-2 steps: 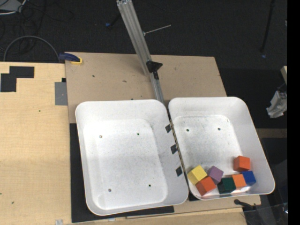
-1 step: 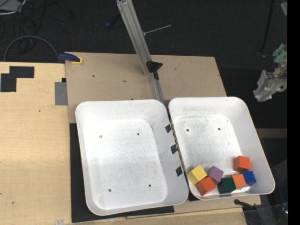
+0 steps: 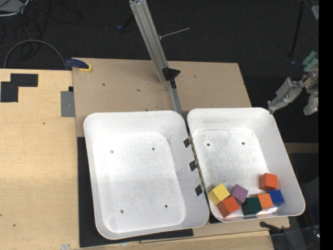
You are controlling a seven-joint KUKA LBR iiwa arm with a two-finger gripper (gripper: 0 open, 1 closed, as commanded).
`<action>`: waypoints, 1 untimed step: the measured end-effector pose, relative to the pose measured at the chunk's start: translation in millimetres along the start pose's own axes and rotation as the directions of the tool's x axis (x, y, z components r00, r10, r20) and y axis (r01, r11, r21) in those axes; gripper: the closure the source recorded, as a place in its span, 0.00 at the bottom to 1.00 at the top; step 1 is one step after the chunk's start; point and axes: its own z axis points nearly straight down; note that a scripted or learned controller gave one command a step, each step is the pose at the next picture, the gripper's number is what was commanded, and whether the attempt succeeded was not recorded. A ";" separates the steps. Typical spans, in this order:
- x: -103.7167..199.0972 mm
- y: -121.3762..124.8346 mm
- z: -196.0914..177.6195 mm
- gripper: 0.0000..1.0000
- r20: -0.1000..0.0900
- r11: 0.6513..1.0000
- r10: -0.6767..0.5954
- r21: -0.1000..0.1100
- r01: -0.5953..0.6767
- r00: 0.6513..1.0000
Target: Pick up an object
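Blocks point(image 3: 244, 197) clustered in right bin's point(image 3: 281, 134) near corner.
Gripper point(image 3: 283, 95) sits well apart, beyond the bin's far right edge; can't tell its state.

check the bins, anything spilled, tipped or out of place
Nothing spilled. All the blocks sit bunched in the near corner of the right bin; the orange block sits slightly apart from the others. The end effector is off past that bin's far right corner.

right bin point(image 3: 237, 120): far half open | blocks point(image 3: 244, 194) crowd near corner
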 end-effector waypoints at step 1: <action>32.6 0.1 -20.4 0.00 0.000 1.000 0.002 -0.003 -0.002 1.000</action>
